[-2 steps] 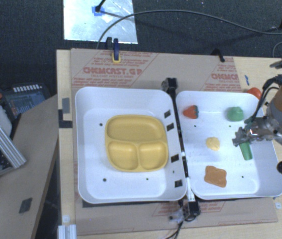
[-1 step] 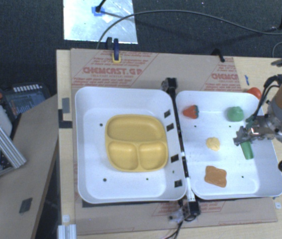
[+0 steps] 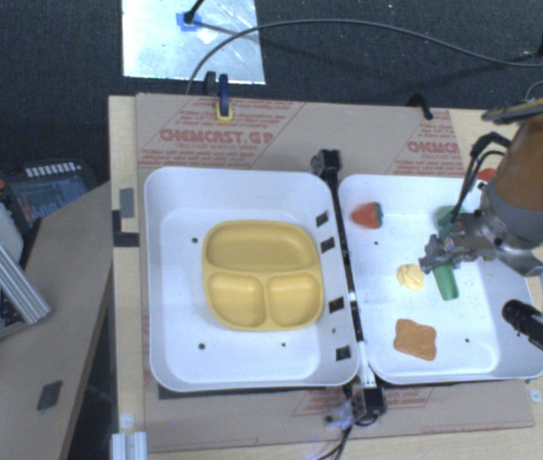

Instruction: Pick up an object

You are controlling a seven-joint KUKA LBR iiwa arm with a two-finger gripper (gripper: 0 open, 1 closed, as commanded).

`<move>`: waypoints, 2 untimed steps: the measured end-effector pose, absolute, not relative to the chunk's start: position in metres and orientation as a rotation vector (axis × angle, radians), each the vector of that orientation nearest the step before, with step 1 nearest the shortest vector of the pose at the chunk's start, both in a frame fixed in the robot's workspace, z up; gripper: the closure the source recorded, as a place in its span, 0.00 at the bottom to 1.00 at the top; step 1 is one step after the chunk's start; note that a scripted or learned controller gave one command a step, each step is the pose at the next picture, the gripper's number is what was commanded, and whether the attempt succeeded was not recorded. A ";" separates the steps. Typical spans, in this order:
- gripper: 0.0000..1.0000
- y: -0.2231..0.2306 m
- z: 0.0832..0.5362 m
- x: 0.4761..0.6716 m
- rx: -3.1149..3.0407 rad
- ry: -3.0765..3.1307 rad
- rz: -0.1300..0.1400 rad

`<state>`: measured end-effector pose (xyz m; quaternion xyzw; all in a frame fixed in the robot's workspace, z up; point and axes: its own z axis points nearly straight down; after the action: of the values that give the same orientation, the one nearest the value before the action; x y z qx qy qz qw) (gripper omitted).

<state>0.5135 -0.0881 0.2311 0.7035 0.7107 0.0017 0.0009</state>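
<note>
In the right bin (image 3: 482, 357) lie a red strawberry-like piece (image 3: 367, 215), a small pale yellow lump (image 3: 410, 276), a toast-coloured slab (image 3: 415, 339) and a green stick-shaped object (image 3: 446, 284). My gripper (image 3: 441, 257) hangs directly over the upper part of the green object and hides it. A bit of green (image 3: 443, 218) also shows just above the gripper. The yellow lump lies just left of the gripper. The arm's grey wrist and orange band (image 3: 539, 171) cover the bin's right side.
The left bin (image 3: 170, 257) holds a yellow divided plate (image 3: 262, 274). A black clip ridge (image 3: 340, 257) runs between the two bins. A black part of the arm (image 3: 530, 322) sits over the right bin's lower right corner.
</note>
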 end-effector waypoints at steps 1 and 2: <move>1.00 -0.033 0.239 0.521 2.210 2.230 0.003; 1.00 0.016 0.224 0.524 2.213 2.231 0.002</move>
<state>0.5236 0.0158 0.2243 0.7042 0.7100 0.0005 -0.0003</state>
